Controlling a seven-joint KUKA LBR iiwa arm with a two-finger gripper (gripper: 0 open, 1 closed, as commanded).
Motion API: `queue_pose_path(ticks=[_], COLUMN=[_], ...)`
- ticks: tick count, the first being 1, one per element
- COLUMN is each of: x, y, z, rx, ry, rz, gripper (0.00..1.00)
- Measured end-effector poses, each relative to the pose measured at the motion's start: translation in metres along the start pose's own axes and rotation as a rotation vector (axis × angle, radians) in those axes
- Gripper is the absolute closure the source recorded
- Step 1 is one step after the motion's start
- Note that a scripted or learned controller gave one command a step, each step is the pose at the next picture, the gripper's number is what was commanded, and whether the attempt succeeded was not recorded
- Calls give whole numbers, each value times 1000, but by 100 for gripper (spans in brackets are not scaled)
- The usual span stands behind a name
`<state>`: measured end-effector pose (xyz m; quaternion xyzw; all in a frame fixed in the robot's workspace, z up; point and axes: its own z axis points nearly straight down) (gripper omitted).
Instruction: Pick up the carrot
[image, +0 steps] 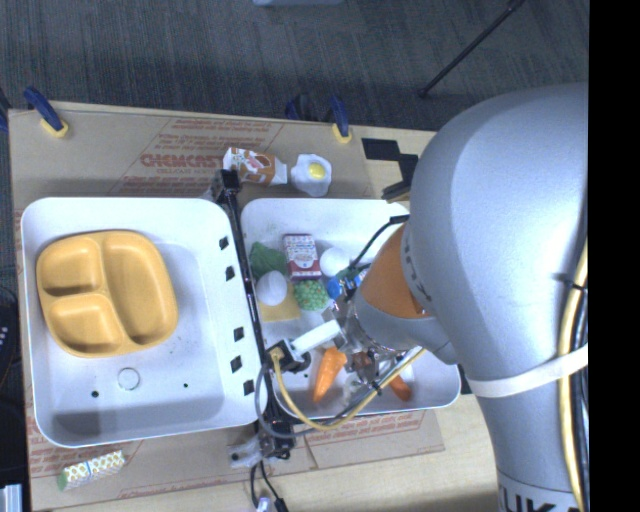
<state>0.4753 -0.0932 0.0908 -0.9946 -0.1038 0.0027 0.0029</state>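
Grey arm (510, 250) looms over the right bin (440, 385); its pincer (362, 368) sits beside the carrot (327, 372), grip state unclear. Crowded toys could deflect the grasp.

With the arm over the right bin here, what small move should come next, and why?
Probably a short descent straight onto the carrot. The claw sits just beside it in the right bin, and the carrot lies on the bin floor, apparently ungrasped.
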Motion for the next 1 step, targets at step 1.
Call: queue_pose_path(ticks=[1], x=[0], y=[0], z=[0], rx=[0], ry=[0], rz=[0], gripper=[0])
